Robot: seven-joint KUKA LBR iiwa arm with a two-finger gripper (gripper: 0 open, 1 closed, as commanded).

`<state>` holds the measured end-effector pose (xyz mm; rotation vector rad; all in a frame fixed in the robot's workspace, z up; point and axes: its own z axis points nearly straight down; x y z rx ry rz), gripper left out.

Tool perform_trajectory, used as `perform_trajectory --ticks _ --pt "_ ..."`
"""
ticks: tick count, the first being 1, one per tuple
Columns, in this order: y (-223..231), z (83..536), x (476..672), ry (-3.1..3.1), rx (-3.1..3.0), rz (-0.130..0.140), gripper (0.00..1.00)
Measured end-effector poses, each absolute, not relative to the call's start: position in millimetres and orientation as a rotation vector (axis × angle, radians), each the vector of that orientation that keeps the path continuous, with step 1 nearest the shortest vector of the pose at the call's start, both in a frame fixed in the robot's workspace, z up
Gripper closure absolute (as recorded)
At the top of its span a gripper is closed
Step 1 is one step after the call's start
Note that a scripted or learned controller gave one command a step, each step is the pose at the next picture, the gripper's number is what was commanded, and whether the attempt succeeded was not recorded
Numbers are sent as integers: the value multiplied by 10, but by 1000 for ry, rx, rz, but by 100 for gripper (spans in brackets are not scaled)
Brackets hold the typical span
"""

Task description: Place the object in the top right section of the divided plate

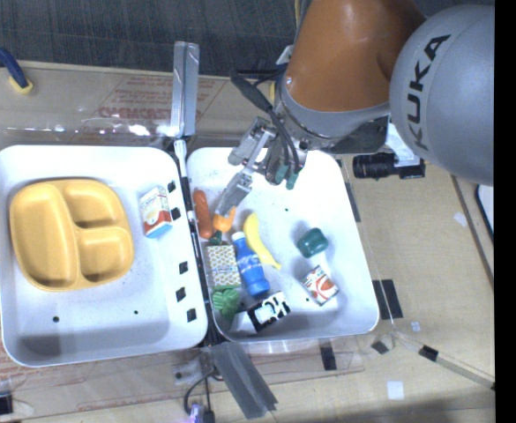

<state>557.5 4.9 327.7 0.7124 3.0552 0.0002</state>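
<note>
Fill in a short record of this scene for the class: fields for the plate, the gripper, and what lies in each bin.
plate: yellow divided plate, in the left bin, nothing on it
left bin, other item: small carton beside the plate
gripper: gripper above the right bin, near its upper edge
right bin items: banana, blue bottle, carrot, green cup, red-and-white can

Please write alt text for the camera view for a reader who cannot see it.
The gripper hangs over the right bin, which holds a banana, blue bottle and other small items. In the left bin sit a yellow divided plate and a small carton.
</note>
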Motion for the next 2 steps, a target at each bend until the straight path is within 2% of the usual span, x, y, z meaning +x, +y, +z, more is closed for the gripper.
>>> perform_trajectory --ticks 1,2 --pt "-798 1909 4762 3023 865 -2 0" --pt "-791 2014 4777 3023 857 -1 100"
